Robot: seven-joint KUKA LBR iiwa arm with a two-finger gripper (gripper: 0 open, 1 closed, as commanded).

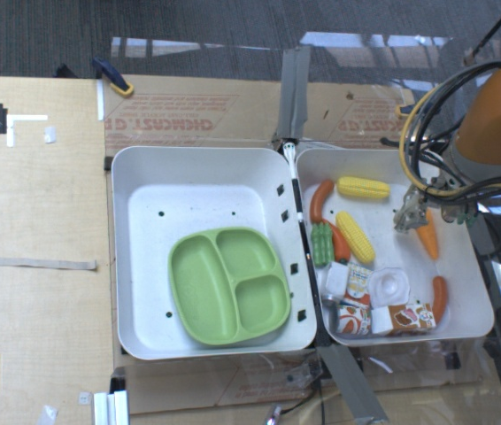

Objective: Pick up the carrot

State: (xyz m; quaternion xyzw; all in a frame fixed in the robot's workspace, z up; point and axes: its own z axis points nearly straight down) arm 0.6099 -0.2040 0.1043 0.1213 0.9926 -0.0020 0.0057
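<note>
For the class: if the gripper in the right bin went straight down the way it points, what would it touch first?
Probably the carrot, which lies right beside the gripper; otherwise the bare floor of the right bin. Depth is hard to judge from this slanted view.

A dark grey ribbed carpet floor [233, 7] is seen along the top. Below it, a pale wooden surface [34, 237] is spread across the left side, and a flattened brown cardboard sheet with red printing [188, 113] is laid beside it. A strip of grey tape [293, 91] is run down the cardboard. A small blue and yellow clamp [113, 75] is placed at the cardboard's upper left corner. Even, soft light is cast throughout.
</note>
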